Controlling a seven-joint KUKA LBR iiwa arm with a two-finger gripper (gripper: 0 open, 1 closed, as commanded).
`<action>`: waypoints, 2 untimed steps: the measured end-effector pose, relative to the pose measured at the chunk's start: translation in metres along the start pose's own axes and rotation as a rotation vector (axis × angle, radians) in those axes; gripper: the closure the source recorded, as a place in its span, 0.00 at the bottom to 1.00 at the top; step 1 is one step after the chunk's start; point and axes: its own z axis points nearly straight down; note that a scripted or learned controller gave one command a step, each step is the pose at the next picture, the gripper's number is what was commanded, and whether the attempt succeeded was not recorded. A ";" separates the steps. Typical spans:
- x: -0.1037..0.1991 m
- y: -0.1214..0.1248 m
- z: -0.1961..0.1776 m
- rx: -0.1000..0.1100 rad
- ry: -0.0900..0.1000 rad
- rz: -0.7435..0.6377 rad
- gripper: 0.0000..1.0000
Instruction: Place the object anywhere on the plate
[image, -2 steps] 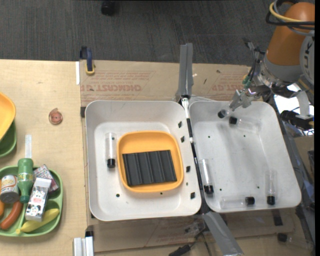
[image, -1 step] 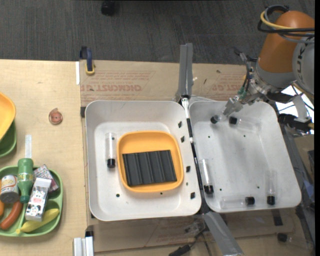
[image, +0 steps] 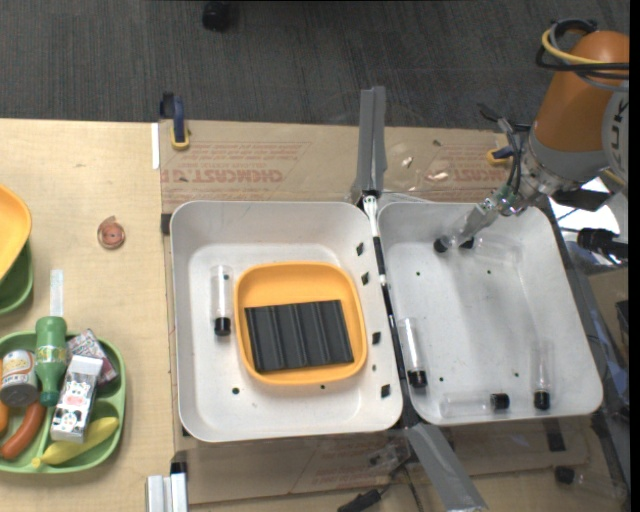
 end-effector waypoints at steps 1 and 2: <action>-0.030 -0.018 -0.053 -0.002 -0.003 -0.150 1.00; -0.060 -0.043 -0.088 -0.002 -0.003 -0.180 1.00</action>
